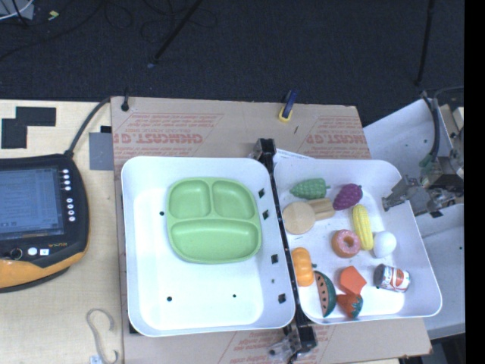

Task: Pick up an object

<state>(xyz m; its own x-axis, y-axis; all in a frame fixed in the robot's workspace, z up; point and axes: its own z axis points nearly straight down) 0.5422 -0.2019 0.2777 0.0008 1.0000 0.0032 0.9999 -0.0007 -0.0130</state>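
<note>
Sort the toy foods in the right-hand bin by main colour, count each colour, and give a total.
Green: 1, the bumpy green vegetable
Purple: 1, the grapes
Yellow: 1, the corn
Tan: 1, the wooden mushroom
Pink: 1, the doughnut
White: 1, the egg
Orange: 2, at and
Red: 3, watermelon slice, strawberry, can
Total: 11

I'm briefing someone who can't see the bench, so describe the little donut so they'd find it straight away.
Start at the right-hand shallow white bin, the one crowded with toy food. Near its middle lies a small pink-frosted toy donut, just left of the yellow plastic corn cob and above the orange wedge-shaped block. It is the only ring with a hole through it.
</note>
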